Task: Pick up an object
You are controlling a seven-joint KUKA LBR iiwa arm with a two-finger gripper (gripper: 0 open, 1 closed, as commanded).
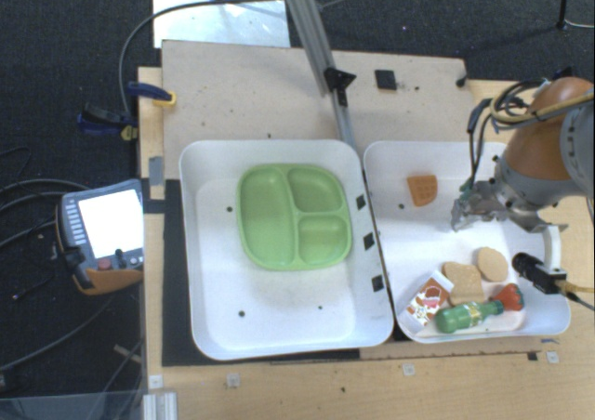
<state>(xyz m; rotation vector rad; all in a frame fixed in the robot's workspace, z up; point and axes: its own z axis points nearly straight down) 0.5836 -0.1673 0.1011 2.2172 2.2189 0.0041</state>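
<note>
Tool (468, 211) low in right bin (390, 167), just right of orange cracker (422, 190); grip state can't be told. Green bottle (468, 316) near bin's front edge.

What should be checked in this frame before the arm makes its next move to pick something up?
1. Targets present: ok. A small orange waffle-like square piece lies alone in the right white bin.
2. Pincer over the right white bin: ok, beside the orange piece, apart from it.
3. Anything held: cannot tell.
4. Clutter: not ok. A green plastic bottle, tan bread-shaped pieces and a red-and-white packet crowd the near corner.
5. Green divided plate in the left white bin: ok, out of the way.
</note>
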